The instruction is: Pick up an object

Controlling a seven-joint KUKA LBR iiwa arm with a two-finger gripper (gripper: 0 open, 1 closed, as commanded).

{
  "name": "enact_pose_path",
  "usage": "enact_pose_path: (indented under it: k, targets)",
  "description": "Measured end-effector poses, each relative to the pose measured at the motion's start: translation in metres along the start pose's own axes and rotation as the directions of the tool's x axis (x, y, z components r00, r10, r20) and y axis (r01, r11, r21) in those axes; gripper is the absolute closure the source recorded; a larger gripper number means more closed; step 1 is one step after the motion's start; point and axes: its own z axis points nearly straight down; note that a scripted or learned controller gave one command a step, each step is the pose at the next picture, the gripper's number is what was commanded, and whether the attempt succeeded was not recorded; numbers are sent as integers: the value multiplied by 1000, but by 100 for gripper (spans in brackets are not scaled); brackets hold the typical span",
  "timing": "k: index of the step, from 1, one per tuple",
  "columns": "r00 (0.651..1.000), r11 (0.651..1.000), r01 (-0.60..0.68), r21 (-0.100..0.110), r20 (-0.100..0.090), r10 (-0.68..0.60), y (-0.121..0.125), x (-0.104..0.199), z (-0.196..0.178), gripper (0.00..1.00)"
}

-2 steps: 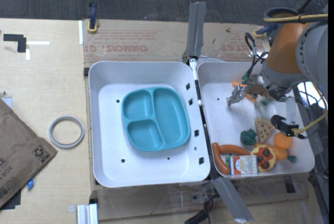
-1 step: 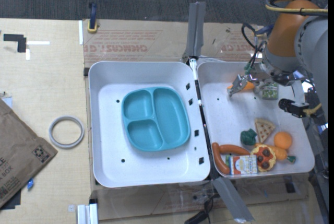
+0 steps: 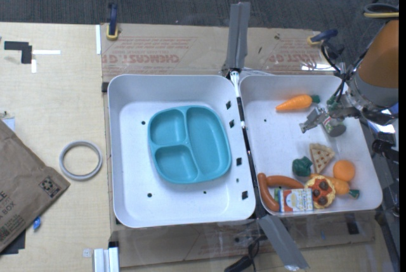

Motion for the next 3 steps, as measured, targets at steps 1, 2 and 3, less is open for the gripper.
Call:
enact_pose_path:
  k: [1, 2, 3]
  targets:
    - [995, 995, -103, 2, -13, 103, -90, 23, 42, 0]
    - [994, 994, -112, 5, -5, 112, -92, 18, 35, 100]
    - [945, 945, -327, 5, 18, 327, -19, 58, -64, 100]
